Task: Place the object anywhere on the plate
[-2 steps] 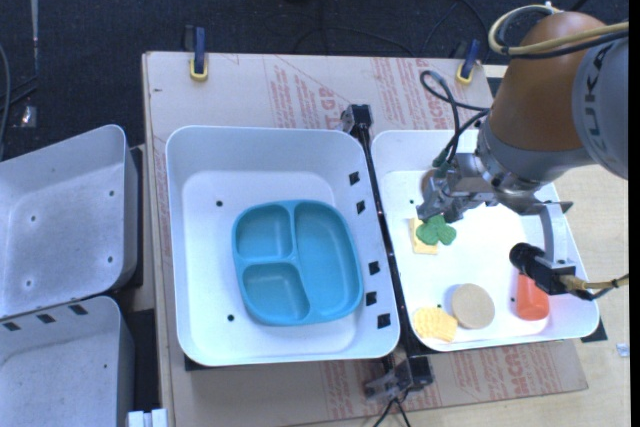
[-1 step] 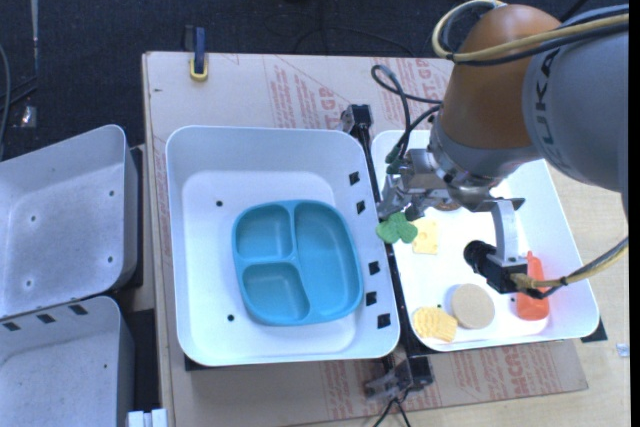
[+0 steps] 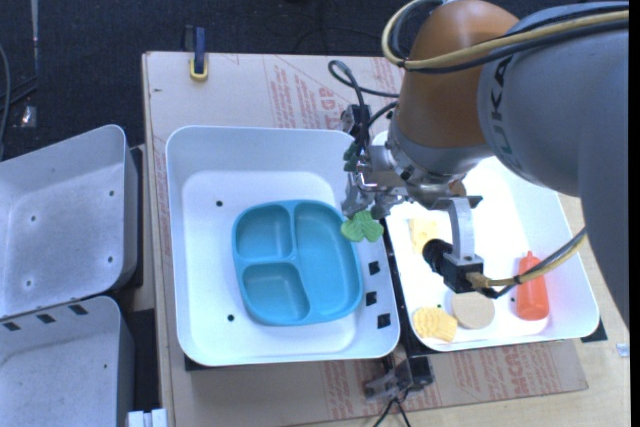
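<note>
Gripping a green leafy toy (image 3: 361, 228), our pincer (image 3: 360, 211) hangs closed at the right rim of the blue divided plate (image 3: 296, 261), apparently carrying it there for release.

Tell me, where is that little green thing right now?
The green object hangs under the gripper, over the blue plate's right rim in the left bin.

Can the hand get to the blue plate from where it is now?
Probably yes. The hand hangs at the blue plate's right rim with a green toy under it, and nothing lies on the plate or blocks the way.
</note>
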`<state>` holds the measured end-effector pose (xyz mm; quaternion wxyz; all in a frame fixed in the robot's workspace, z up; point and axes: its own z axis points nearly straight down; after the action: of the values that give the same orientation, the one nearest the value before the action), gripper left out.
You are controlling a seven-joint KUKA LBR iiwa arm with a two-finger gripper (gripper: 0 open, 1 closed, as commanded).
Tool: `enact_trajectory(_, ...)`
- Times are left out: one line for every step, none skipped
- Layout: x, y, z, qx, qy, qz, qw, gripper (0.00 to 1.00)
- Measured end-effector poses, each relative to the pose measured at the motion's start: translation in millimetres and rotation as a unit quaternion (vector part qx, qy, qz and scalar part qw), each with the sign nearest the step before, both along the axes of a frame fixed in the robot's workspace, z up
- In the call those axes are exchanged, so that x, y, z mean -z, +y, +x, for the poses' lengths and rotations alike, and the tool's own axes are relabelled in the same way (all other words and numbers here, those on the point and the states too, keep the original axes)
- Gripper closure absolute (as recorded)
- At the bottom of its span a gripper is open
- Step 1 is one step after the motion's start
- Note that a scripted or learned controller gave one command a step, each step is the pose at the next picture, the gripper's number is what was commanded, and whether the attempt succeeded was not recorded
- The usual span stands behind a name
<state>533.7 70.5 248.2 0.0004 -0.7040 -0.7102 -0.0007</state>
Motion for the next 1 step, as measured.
enact_trajectory(18.5, 54.9, -9.3, 0.000, 0.002, -0.0004, 1.0000, 1.00)
